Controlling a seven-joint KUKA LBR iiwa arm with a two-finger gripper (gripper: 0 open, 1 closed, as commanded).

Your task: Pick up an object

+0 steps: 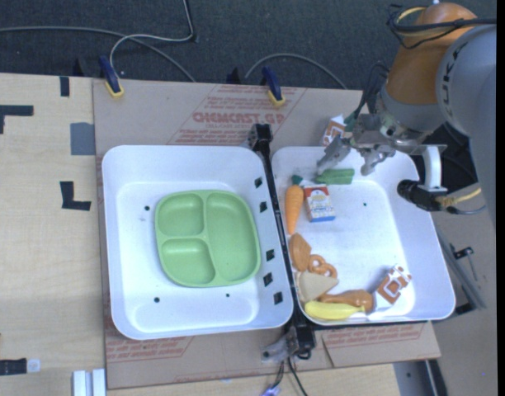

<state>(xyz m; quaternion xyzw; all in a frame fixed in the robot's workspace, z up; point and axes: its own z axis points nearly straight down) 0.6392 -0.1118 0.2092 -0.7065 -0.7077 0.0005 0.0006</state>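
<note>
The arm (450, 64) comes in over the right bin's (417, 246) far edge. The left bin (129, 221) beside it holds a green plate (207, 238). The gripper (351, 162) hangs over the right bin's far end with fingers spread wide, nothing between them, just above a green block (337, 176). Near that in the same bin are a carrot (293, 207) and a little carton (319, 203). At the bin's near end are a pretzel (310, 261), banana (331, 310) and a small brown-white box (394, 285).
</note>
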